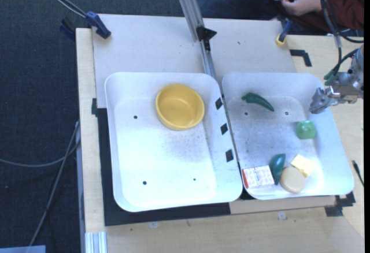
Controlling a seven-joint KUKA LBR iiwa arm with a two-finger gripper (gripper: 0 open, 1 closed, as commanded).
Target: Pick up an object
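- Camera view: the hand (321, 100) hangs at the right edge of the right bin (254, 81), just above and to the right of a light green ball (306, 129); whether it is open or closed cannot be told from this slant, and nothing shows between its tips.
- The candidates for picking all lie in the right bin: a dark green pepper-shaped piece (258, 101) near the top, the ball at the right wall, and a cluster in the lower corner: a red-and-white box (258, 177), a teal piece (277, 164), a yellow block (302, 164) and a tan round piece (292, 181), packed close or touching.
- The ball looks the likeliest target, since it lies alone and nearest the hand; the crowded corner would leave less room for a clean grip.
- The left bin (121, 148) holds a yellow bowl (180, 107), upright, well apart from the arm's reach point.
- Both bins sit side by side on the surface (144, 44).
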